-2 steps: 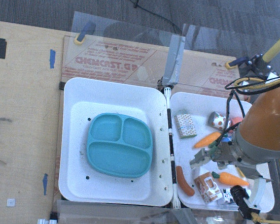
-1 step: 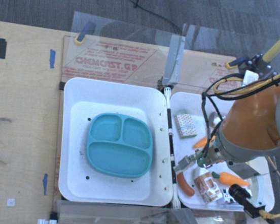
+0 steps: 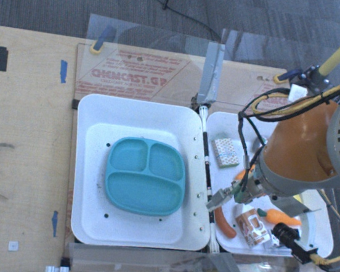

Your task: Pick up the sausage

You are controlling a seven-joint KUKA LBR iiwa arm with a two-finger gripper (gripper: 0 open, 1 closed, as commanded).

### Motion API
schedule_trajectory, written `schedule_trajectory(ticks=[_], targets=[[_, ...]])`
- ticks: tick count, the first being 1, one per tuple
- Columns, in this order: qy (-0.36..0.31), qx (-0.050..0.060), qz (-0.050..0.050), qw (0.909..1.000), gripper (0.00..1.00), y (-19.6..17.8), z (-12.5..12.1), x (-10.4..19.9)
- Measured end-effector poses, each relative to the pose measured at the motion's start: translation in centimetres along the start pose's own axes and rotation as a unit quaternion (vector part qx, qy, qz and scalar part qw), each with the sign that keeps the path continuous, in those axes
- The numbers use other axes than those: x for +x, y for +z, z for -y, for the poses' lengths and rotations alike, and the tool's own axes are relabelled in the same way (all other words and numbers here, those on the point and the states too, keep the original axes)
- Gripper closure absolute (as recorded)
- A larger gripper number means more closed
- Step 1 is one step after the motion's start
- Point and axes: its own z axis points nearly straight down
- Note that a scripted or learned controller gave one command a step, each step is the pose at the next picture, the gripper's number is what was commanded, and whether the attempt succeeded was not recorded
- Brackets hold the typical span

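Sausage (image 3: 226,224): reddish-orange, lying at a slant on the floor of the right bin (image 3: 248,249), close to that bin's left wall and near its front corner. You will find the fingers (image 3: 235,194) low over the same bin, just beyond the sausage's upper end. Whether they touch it cannot be judged. You cannot tell whether the fingers are spread or pressed together, since the orange-banded wrist covers most of them.

Just right of the sausage lies a brown-and-white wrapped packet (image 3: 253,228), and beyond it an orange carrot-like piece (image 3: 283,217) with a green end. A pale, dotted square item (image 3: 226,151) rests toward the back left of the right bin, well apart from the sausage.

The left bin (image 3: 87,110) holds a teal divided plate (image 3: 146,176), roughly centred. Both bins sit side by side on the desk (image 3: 24,113).
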Motion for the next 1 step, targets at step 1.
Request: schedule_trajectory(ticks=[1], targets=[[-0.025,0.0,0.0,0.9997,0.0,0.0,0.15,-0.31]])
